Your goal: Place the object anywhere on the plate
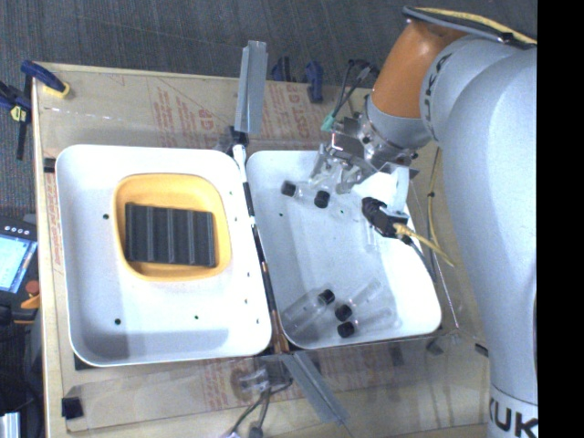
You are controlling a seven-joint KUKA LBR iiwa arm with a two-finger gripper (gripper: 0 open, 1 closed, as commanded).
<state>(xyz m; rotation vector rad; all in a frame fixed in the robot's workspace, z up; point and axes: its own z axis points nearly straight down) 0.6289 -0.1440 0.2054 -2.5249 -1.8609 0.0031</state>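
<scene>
A yellow plate (173,190) with a dark ribbed centre lies in the left bin (91,327). Several clear plastic objects with black caps (333,313) lie together at the near edge of the right bin (415,290). My gripper (305,194) hangs over the far part of the right bin. Its two black-tipped fingers (321,199) are spread and open, with nothing between them. It is well away from the clear objects, and the plate is off to its left.
A ridge (255,245) where the two bin walls meet separates gripper and plate. A black and yellow cable (401,231) hangs from the wrist over the right bin. Clamps and brackets sit along the bench's far edge (251,80).
</scene>
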